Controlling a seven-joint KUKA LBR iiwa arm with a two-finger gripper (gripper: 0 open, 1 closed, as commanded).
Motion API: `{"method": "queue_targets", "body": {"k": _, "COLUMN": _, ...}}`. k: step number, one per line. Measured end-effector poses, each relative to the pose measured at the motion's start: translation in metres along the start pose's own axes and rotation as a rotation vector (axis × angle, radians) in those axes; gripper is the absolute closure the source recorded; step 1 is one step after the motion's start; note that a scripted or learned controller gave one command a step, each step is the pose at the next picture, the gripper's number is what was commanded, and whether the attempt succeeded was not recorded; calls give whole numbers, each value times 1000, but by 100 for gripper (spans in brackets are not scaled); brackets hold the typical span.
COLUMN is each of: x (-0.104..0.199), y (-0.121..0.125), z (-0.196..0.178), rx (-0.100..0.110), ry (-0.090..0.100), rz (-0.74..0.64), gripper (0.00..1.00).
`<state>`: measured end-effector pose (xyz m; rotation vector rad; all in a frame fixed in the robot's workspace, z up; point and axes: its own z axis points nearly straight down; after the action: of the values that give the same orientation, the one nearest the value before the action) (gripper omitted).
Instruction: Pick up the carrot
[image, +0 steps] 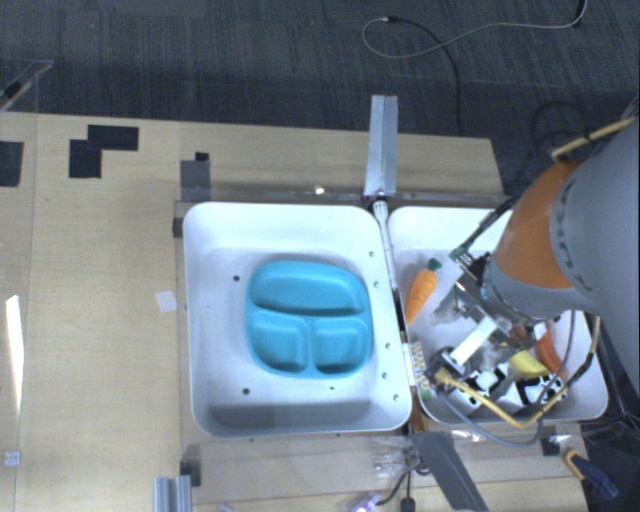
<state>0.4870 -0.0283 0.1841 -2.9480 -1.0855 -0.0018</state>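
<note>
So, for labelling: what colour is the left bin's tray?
The tray is light blue; camera view.

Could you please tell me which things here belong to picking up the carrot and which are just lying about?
For the job:
carrot, in the right bin by its left wall; arm above that bin.

Lying about:
blue divided tray in the left bin; small yellow thing in the right bin, under the arm.

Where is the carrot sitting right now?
The carrot lies in the right bin, close against its left wall, with the grey arm just to its right. The blue tray sits beyond that wall in the left bin.
</note>
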Motion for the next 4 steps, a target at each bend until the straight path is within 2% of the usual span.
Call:
{"method": "queue_targets", "body": {"k": 1, "x": 119, "y": -37, "z": -12, "rx": 0, "ry": 0, "rz": 219, "gripper": 0}}
{"method": "queue_targets", "body": {"k": 2, "x": 121, "y": -37, "z": -22, "rx": -1, "ry": 2, "rz": 208, "gripper": 100}}
{"method": "queue_targets", "body": {"k": 3, "x": 74, "y": -28, "z": -99, "rx": -2, "ry": 3, "rz": 216, "gripper": 100}}
{"method": "queue_targets", "body": {"k": 4, "x": 119, "y": 89, "z": -34, "rx": -1, "ry": -1, "rz": 262, "gripper": 100}}
